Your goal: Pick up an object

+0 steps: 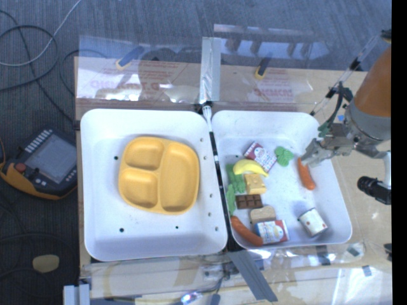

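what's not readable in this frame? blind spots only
- gripper: in the camera view, too small and blurred to tell open from shut, or whether it touches the orange carrot beside it.
- arm: cut off by the right edge.
- red-and-white packet: print too small to read.
- items in the right bin: the middle cluster overlaps, hiding undersides.

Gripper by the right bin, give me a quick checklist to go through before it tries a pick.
1. Gripper over the right bin: ok, at its right edge.
2. Target near: ok, carrot lies just below it.
3. Carrot apart from other items: ok.
4. Fingers open: cannot tell.
5. Nothing held yet: cannot tell.
6. Yellow tray out of the way: ok, in the left bin.
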Motion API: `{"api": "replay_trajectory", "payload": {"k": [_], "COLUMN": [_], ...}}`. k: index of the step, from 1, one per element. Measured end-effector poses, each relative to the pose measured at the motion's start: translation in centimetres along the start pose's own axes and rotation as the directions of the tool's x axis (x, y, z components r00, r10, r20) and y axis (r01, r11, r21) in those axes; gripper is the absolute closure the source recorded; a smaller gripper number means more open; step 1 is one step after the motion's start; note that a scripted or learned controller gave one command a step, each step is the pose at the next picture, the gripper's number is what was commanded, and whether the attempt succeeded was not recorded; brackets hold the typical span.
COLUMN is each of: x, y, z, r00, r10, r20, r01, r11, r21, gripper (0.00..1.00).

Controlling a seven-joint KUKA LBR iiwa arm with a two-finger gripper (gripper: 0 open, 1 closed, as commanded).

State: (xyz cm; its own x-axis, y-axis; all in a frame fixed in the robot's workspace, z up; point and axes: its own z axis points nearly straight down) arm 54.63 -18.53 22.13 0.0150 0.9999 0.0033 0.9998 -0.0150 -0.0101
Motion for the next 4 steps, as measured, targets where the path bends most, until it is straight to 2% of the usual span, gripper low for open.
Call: {"api": "replay_trajectory", "payload": {"k": [1,2,3,4], "x": [5.8,5.7,-2.9,-3.5], "y": [-2.0,-2.0,1.4,1.5], "z": [-2.2,-2.2,3.3,-9.6], "r00": [1.000,1.000,0.999,0.996], "r10": [0.002,0.003,-0.045,-0.088], "r20": [0.002,0.002,0.005,0.006], "r01": [-0.002,-0.003,0.045,0.088], "r11": [1.000,1.000,0.999,0.996], "r21": [-0.005,-0.005,-0.005,-0.007], "gripper": [1.00,0.00,0.00,0.00]}}
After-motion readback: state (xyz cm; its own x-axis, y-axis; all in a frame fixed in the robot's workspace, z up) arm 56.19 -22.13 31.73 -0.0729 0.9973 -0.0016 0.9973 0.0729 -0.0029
